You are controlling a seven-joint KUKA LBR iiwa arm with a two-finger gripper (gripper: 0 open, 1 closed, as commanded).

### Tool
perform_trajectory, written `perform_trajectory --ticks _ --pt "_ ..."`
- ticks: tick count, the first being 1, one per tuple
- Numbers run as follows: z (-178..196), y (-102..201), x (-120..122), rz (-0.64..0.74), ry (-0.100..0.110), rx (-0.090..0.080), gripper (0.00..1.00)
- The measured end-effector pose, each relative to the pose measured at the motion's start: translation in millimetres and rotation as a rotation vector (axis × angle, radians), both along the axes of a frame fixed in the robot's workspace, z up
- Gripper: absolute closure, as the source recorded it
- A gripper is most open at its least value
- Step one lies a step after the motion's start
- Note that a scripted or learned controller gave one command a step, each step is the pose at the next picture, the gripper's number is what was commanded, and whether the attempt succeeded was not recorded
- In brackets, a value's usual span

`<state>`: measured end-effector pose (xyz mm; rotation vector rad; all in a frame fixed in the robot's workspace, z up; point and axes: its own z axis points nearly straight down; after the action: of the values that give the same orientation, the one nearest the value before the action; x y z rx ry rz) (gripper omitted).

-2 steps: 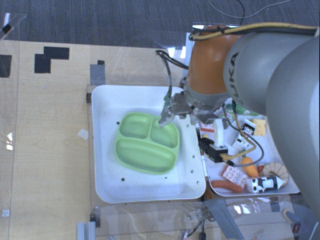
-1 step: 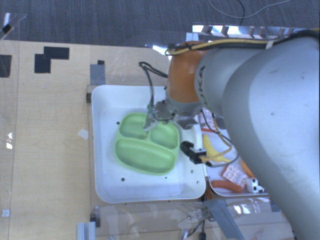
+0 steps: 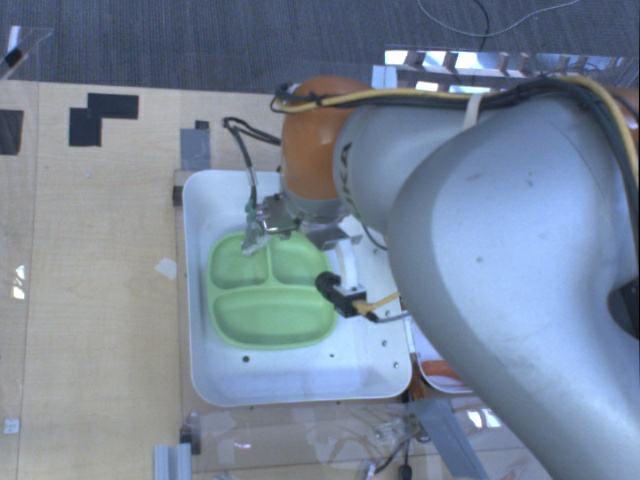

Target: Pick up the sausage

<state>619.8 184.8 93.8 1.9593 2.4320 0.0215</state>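
My gripper point(image 3: 254, 236) hangs low over the upper left compartment of a green divided plate point(image 3: 270, 316), close to its surface. The plate lies in the left white bin point(image 3: 200, 298). The wrist with its orange band point(image 3: 312, 143) stands directly above the gripper. The compartments of the plate that I can see hold nothing. The big grey arm point(image 3: 500, 268) covers almost all of the right bin and whatever lies in it.
A black cable connector point(image 3: 336, 292) with a yellow lead hangs off the wrist over the plate's right edge. An orange-rimmed object point(image 3: 440, 374) peeks out under the arm in the right bin. Wooden bench top point(image 3: 90, 268) stretches to the left.
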Motion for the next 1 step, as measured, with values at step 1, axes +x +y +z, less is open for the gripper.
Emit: perform_trajectory --ticks 1 --pt "6.3 -42.5 -106.9 -0.086 -0.025 0.014 0.00"
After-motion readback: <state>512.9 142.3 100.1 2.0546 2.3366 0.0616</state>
